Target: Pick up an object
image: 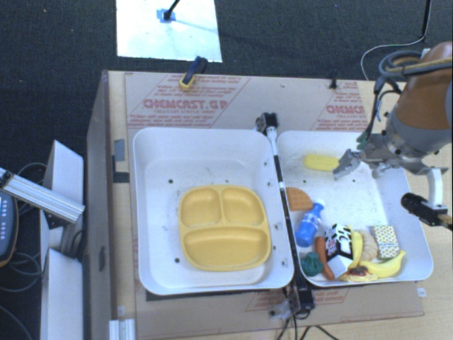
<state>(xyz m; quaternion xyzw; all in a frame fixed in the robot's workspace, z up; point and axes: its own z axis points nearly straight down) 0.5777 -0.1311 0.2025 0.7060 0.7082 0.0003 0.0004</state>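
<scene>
the pick looks barely begun: the pincer (348,164) hangs low over the right bin (396,211) just beside a yellow corn-like piece (320,163), gripping nothing i can see, its spread impossible to tell, so the grasp and lift remain.

Behind the jaws, the arm (423,112) is rounded, grey below a broad orange band, with grey cables (396,61) looping along its upper side.
</scene>
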